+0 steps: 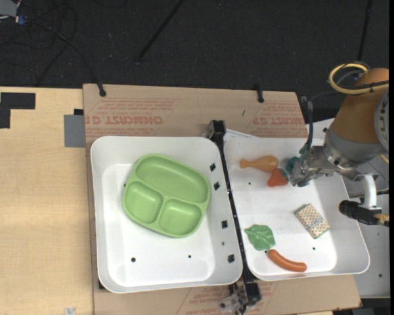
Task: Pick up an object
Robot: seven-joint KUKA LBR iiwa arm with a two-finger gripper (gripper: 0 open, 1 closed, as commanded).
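one red toy [278, 178] just beside the end effector [298, 173], right bin [345, 254]

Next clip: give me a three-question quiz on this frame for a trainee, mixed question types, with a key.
1. True or false: the light green three-compartment plastic plate lies in the right white bin.
2. Which toy lies nearest the arm's hand? A) the orange-red toy sausage B) the small red toy piece C) the patterned little box
3. Fill in: the green toy leaf lies just above the ____.

Key: 1 false, it is in the left white bin; 2 B; 3 sausage.
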